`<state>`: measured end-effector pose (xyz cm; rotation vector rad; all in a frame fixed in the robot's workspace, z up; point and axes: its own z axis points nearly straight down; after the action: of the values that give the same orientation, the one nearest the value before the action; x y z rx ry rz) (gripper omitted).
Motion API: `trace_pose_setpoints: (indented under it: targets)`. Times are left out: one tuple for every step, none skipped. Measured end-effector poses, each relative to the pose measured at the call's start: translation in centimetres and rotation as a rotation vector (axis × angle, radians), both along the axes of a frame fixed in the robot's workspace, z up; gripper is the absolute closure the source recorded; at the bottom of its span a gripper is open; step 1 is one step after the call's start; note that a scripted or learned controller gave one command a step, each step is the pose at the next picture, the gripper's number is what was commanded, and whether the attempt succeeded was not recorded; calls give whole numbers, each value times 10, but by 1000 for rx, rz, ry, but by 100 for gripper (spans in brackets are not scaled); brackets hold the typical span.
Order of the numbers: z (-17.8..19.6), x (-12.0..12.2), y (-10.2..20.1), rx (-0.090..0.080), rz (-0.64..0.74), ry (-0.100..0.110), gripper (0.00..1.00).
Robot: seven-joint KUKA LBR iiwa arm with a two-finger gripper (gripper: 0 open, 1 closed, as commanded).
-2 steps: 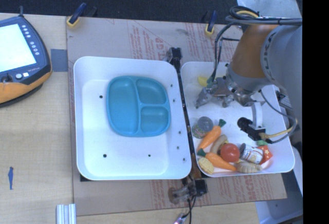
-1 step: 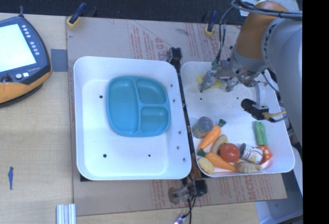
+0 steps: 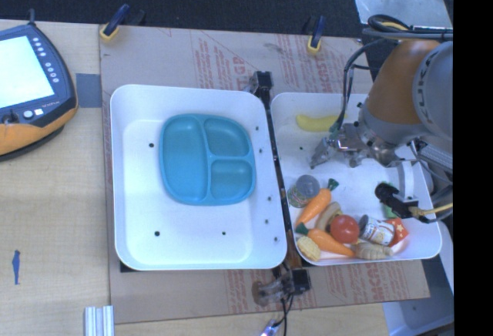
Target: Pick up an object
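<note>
Two shallow white bins sit side by side on a cardboard-covered desk [image 3: 231, 49]. The left bin [image 3: 131, 173] holds a light blue divided plate [image 3: 206, 159], lying flat near its middle. The right bin [image 3: 286, 115] holds toy food: a yellow banana [image 3: 314, 122] near the far wall, a grey round can [image 3: 305, 187], a carrot [image 3: 317, 203] leaning beside it, a red tomato [image 3: 344, 229], a corn cob [image 3: 308, 248], a second carrot [image 3: 333, 244] and a small labelled bottle [image 3: 377, 231], all crowded in the near part. The arm [image 3: 404, 92] reaches in from the right, its tool [image 3: 333, 148] low over the bin floor between the banana and the can. A tablet-like pendant [image 3: 31, 88] rests at the desk's left edge.
</note>
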<state>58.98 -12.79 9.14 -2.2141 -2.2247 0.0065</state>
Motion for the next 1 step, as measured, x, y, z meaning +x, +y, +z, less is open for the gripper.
trace_pose_setpoints:
  targets:
    - [0,-7,-22,0,0,1,0]
